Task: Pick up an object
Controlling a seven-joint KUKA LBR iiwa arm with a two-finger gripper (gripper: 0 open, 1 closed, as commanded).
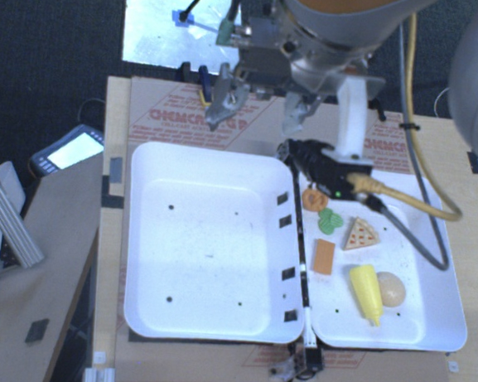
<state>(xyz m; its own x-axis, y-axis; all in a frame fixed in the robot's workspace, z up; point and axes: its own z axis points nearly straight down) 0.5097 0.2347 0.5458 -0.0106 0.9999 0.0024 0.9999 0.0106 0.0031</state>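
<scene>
Pincer [257, 106] high behind left bin [147, 244], fingers spread wide, nothing held. Step: pre-approach. Next: traverse over right bin [440, 316], descend on corn [366, 293].

the scene is lit evenly and fairly brightly from above, with a cool, slightly bluish cast. the two shallow white plastic bins [209, 250] are the brightest surfaces, close to washed out, with soft grey shading only along their inner walls. shadows are faint and short: a thin one sits under the yellow banana-shaped toy [366, 293] near the right bin's front edge. a shiny metal sheet [175, 18] beyond the bench's back edge throws pale glare. the grey arm housing with its orange band [347, 4] at the top edge is large and soft, out of focus. the whole picture is low in resolution and grainy, and the dark blue carpet [44, 44] shows speckled noise.
</scene>
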